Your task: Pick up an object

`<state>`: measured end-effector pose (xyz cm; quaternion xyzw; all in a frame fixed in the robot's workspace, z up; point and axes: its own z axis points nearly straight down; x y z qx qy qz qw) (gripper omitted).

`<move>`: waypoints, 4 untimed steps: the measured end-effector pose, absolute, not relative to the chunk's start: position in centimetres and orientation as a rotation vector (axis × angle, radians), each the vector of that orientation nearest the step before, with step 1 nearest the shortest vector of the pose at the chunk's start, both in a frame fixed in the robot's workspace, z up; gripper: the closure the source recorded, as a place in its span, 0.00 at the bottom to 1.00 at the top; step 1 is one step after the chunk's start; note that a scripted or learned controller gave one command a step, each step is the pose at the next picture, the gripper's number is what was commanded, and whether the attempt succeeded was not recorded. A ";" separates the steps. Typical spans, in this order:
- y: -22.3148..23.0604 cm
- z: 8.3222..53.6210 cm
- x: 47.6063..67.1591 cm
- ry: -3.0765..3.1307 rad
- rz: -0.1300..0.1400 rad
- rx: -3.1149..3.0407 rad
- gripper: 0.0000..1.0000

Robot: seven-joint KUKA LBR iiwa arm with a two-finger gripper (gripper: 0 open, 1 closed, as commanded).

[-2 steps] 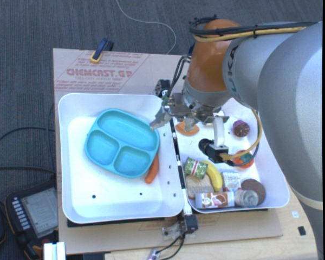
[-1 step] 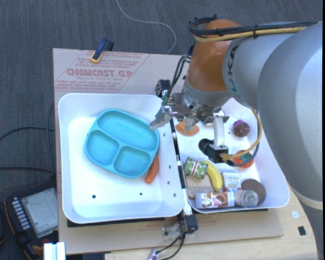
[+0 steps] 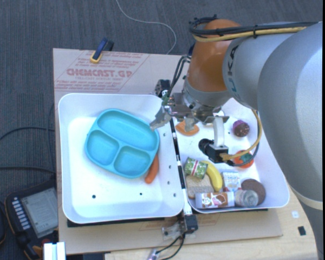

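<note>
Your arm: broad, smooth grey shell, matte. Orange band above the wrist, rounded and glossy. A black cable with a yellow one beside it runs across the band's top. Below it you see a grey metal wrist flange. Another black cable loops down the wrist's right side.

Arm bent low — hand (down-pointed).

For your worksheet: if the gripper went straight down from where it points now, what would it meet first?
Probably the orange item in the right bin, just below the gripper. Depth is unclear, so it may reach bare floor beside it.
</note>
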<state>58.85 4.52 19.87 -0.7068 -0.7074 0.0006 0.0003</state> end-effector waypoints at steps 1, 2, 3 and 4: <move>4.5 19.9 58.9 -2.222 0.002 -2.220 0.00; 4.5 19.9 58.9 -2.222 0.002 -2.220 0.00; 4.5 19.9 58.9 -2.222 0.002 -2.220 0.00; 4.5 19.9 58.9 -2.222 0.002 -2.220 0.00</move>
